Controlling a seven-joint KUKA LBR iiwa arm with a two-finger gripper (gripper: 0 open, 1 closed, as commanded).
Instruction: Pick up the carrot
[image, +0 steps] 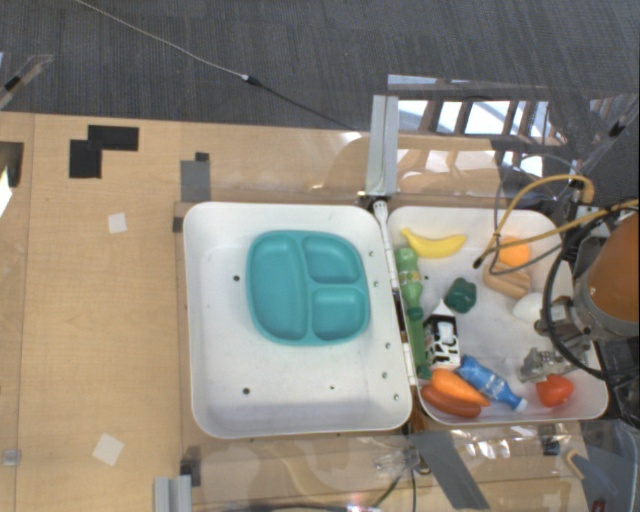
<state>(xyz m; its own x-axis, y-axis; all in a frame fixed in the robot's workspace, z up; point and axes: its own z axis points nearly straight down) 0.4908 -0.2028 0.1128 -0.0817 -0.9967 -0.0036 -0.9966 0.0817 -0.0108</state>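
Wooden surface (90, 330) carries two white bins side by side; dark carpet floor (200, 50) runs past its far edge. Left bin (215, 400) holds a teal divided plate (305, 287), roughly centred, three compartments.

Right bin (480, 222) is cluttered. Carrot (458, 386) lies in the near-left corner, orange, tilted, resting on top of a darker red-orange piece (450, 405) that hugs the near wall. Blue bottle (492, 384) lies just beside the carrot toward the right, touching or nearly so. Black-and-white carton (443, 343) sits just beyond the carrot. Green long item (407, 280) runs along the bin's left wall. Banana (433, 242) near the far-left corner. Dark green block (460, 295) about mid-bin. Orange ball (514, 254) and a tan piece (505, 283) toward the far-right side, white egg-like object (528, 307) beside them.

Arm comes in from the right edge, cables looped over it. Gripper (543, 366) sits low over the near-right corner, just above a red tomato-like item (555, 390), well apart from the carrot. Can't tell if its jaws stand wide or narrow; too small and cluttered.
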